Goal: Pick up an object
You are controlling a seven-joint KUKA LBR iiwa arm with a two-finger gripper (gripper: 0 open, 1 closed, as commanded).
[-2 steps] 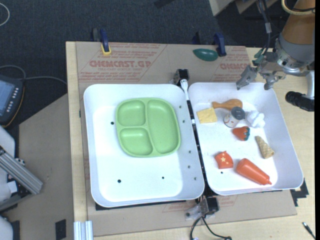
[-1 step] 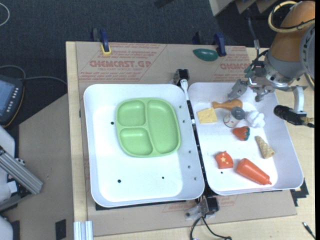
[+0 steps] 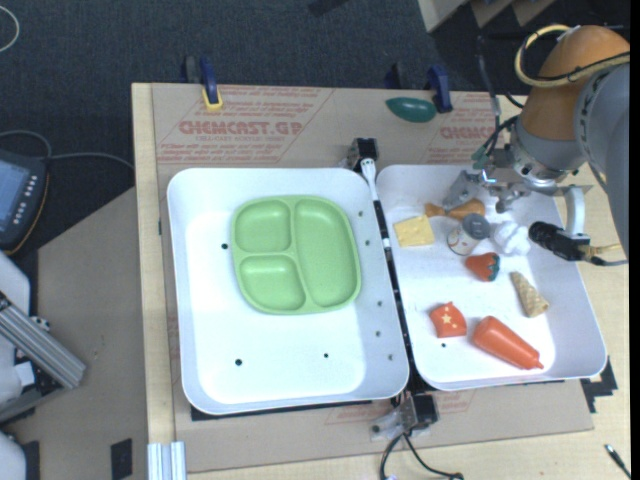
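Orange carrot (image 3: 507, 342) sits nearest at the right bin's (image 3: 590, 313) front edge, w/ the other toy foods loose around it for picking, while the gripper (image 3: 484, 196) hangs low over the far-corner clutter, prob. lining up a grab — its grip state can't be told.

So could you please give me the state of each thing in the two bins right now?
Green tray: flat, alone in left bin, compartments bare.
Carrot: lying in right bin.
Cheese: lying flat.
Strawberry: lying untouched.
Gripper: low over right bin's far end.
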